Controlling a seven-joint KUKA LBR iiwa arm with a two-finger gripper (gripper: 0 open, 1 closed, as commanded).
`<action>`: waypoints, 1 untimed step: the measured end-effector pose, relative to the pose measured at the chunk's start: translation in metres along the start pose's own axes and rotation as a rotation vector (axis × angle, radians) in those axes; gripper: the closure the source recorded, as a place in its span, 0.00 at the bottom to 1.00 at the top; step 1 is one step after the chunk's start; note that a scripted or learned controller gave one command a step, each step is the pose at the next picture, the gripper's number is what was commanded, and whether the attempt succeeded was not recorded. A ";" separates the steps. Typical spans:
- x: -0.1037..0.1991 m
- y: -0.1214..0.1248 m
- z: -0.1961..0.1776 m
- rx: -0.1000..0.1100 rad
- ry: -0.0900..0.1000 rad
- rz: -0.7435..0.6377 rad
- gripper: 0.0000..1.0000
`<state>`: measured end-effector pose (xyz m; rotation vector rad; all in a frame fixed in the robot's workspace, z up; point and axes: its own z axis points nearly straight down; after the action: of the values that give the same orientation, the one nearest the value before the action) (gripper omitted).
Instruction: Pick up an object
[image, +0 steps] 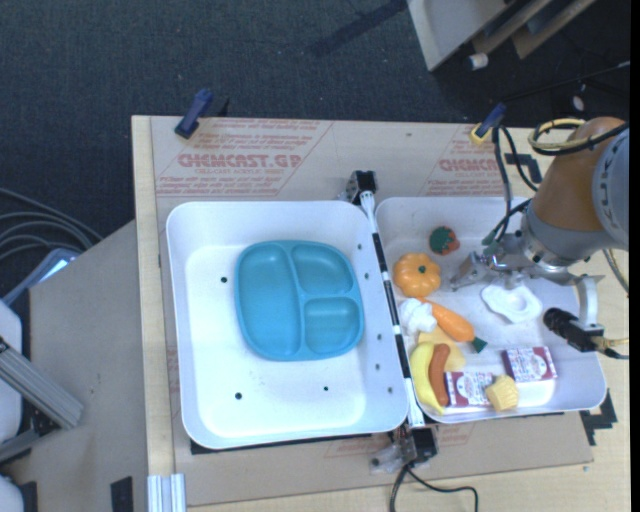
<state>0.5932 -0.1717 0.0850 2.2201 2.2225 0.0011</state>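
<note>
Far left, a blue clamp (193, 113) is seen on the top edge of the brown board (250, 160), where red print reading "CHEMCAST GP" is made out, repeated partly at the board's right. The left bin (200, 330) is occupied by a teal divided plate (298, 298), lying flat near the centre, three compartments showing.

Across the divider, the right bin (585, 385) is crowded. A small orange pumpkin (417, 275) is set near the divider, with a red and green strawberry-like piece (444, 240) just behind it. Below the pumpkin, a white piece (417, 317) is touched by an orange carrot (455, 324). Further down, a yellow banana (428, 375) is pressed against a red and white carton (466, 388); its label cannot be read. A yellow corn-like piece (503, 393) rests on that carton, and a second small carton (529, 364) is placed just beside it.

The gripper (480, 268) is held low over the bin's upper middle, between the strawberry piece and a white object (510, 302). Its metal fingers are seen spread apart, with nothing between them. The carrot and pumpkin lie close by on its left.
</note>
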 end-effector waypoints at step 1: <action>0.049 0.001 0.000 0.005 0.002 0.000 0.00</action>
<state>0.5945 -0.1225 0.0846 2.2234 2.2263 -0.0018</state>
